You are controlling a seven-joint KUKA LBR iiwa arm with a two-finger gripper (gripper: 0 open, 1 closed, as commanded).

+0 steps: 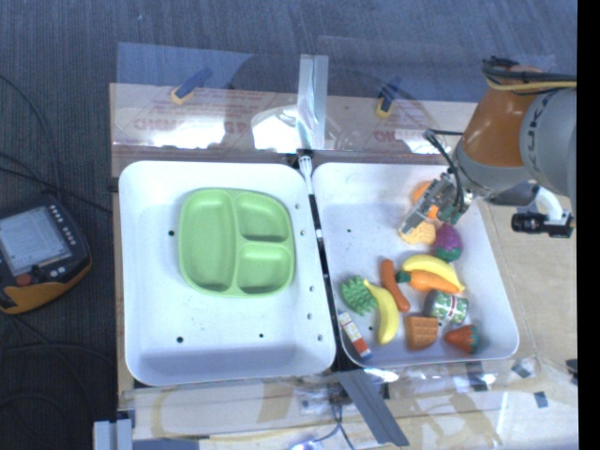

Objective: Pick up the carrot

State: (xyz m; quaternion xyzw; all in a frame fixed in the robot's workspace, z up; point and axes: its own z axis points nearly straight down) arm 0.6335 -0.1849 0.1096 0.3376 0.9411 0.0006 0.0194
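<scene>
Right white bin [487, 251], pincer [424, 216] low over orange food [422, 195] at its back, opening and hold unclear.

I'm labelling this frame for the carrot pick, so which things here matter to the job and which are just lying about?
Part of the job:
- carrot, in the right bin
- gripper, low at that bin's far end

Just lying about:
- green divided plate in the left bin
- two bananas
- purple toy
- can
- handheld controller on the floor
</scene>
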